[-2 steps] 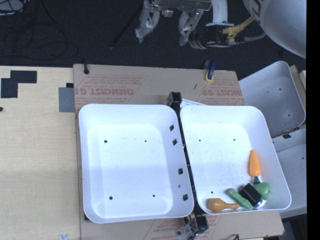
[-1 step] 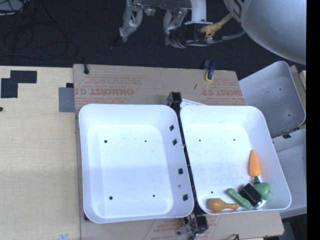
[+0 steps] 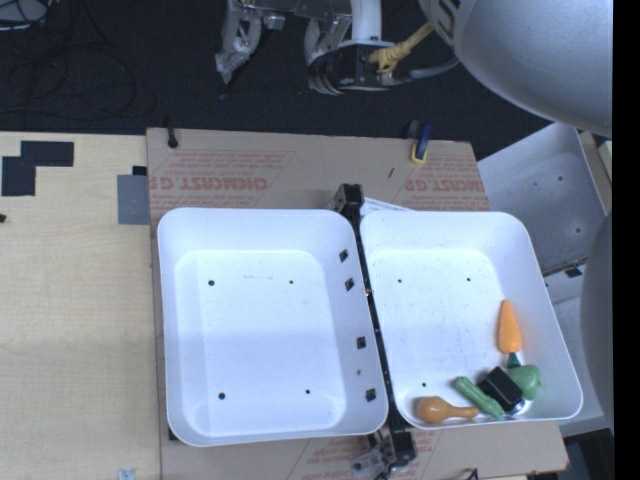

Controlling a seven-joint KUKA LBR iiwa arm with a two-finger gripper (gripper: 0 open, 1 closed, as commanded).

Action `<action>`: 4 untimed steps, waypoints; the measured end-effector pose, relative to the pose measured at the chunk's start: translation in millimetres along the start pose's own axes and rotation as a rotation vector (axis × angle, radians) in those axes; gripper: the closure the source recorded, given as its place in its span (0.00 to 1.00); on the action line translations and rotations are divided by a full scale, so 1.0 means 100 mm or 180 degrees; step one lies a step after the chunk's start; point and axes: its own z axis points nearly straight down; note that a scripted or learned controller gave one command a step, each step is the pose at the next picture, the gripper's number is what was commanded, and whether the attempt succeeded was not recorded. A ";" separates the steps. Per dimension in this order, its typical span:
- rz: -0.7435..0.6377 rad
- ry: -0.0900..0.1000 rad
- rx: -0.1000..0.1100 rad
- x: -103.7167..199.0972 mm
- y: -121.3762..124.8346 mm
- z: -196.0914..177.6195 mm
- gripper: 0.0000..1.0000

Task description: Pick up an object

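The pincer (image 3: 275, 38) hangs high at the top of the view, above the dark area beyond the bench (image 3: 70, 298), with its two fingers (image 3: 236, 40) spread apart and nothing between them. The fingers point downward and each stands clear of the other, one toward the left and the other nearer the round wrist. Just right of the pincer a yellowish cable (image 3: 400, 50) loops by the wrist, and the big grey arm (image 3: 530, 38) fills the upper right corner.

Well below the pincer lie the two white bins, side by side on a brown cardboard sheet (image 3: 300, 168). The left bin (image 3: 175, 268) sits almost straight below the pincer. The right bin (image 3: 440, 230) is below and to the right of it, and all the small things are gathered in that bin's far lower right corner, well apart from the pincer. There an orange carrot-shaped piece (image 3: 509, 327) lies upright along the right wall. Below it a black block (image 3: 500, 388) rests against a green toy (image 3: 525, 378), and a green stick-like piece (image 3: 478, 395) touches the block on its left. A tan, pear-shaped thing (image 3: 442, 409) lies beside them near the bin's lower edge.

A small blue and yellow clip (image 3: 420, 142) stands at the cardboard's upper edge, below and right of the pincer.
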 end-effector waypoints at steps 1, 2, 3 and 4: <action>-0.0011 -0.0005 0.0008 0.01 0.00 -0.09 1.00; 0.0019 -0.0005 0.0011 -0.47 0.00 0.00 1.00; 0.0017 -0.0003 0.0009 -0.82 -0.01 0.00 1.00; 0.0018 -0.0002 0.0008 -1.17 -0.01 0.00 1.00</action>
